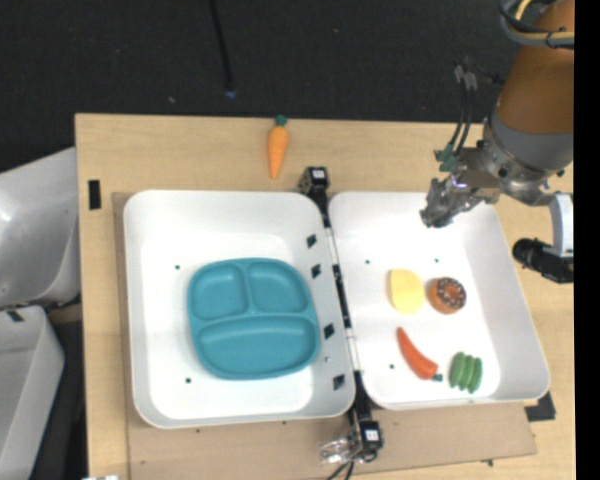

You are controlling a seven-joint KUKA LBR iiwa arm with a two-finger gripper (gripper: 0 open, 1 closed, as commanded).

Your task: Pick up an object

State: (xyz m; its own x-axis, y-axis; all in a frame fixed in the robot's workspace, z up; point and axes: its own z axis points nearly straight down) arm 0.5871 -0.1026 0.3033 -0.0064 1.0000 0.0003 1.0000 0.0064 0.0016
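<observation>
In the right bin (pixel 380 230) lie a yellow piece (pixel 405 291), a brown round doughnut-like piece (pixel 446 295), a red chili pepper (pixel 416 355) and a green pepper-like piece (pixel 465 371). My gripper (pixel 440 211) hangs over the bin's far right corner, above and behind these objects, with nothing visibly between its fingers. The orange-banded wrist (pixel 533 88) rises to the upper right.
The left bin (pixel 150 268) holds a teal divided plate (pixel 251 317). An orange toy carrot (pixel 277 148) lies on the wooden bench (pixel 180 148) behind the bins. Black clips (pixel 315 180) sit along the seam between the bins.
</observation>
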